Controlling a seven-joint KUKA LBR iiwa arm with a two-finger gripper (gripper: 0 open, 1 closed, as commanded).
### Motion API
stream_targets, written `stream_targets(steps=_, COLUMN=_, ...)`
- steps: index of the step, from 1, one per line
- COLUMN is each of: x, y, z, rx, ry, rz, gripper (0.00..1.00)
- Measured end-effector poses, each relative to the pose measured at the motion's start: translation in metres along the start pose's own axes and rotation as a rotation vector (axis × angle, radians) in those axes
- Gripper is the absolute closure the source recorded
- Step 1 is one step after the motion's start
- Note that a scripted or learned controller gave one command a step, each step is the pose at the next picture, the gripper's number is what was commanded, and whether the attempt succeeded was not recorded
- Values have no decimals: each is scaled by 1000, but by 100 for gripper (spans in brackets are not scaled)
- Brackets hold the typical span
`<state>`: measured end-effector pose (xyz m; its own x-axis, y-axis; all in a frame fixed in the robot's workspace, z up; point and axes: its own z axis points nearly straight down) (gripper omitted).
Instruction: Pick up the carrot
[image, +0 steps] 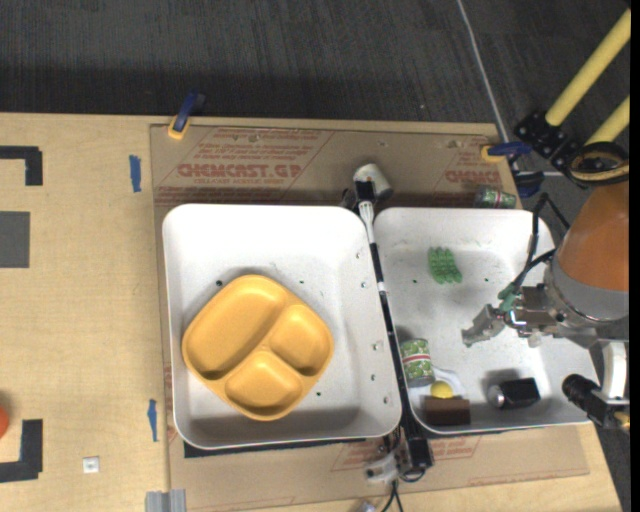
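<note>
The gripper (480, 327) is seen above the right bin (470, 222), over bare floor near its middle, pointing left; whether the claw is released or clenched cannot be told. A green studded block (444, 264) lies farther back. A small green-labelled can (414, 356) is set by the left wall, with a yellow piece (439, 389) and a brown block (446, 410) just nearer. A yellow divided plate (258, 345) is held in the left bin (200, 235). What may be the carrot (3, 421) is cut by the left edge, well apart from both bins.
</note>
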<state>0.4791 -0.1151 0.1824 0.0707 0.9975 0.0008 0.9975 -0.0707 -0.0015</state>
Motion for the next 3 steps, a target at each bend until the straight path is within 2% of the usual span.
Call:
stream_targets(steps=1, x=67, y=-4, z=-2, rx=1, ry=1, rz=-22, gripper=0)
stream_targets(steps=2, x=126, y=-8, z=-2, rx=-2, ry=-1, rz=238, gripper=0)
stream_targets(steps=3, x=155, y=-10, z=-19, rx=-5, ry=0, rz=19, gripper=0)
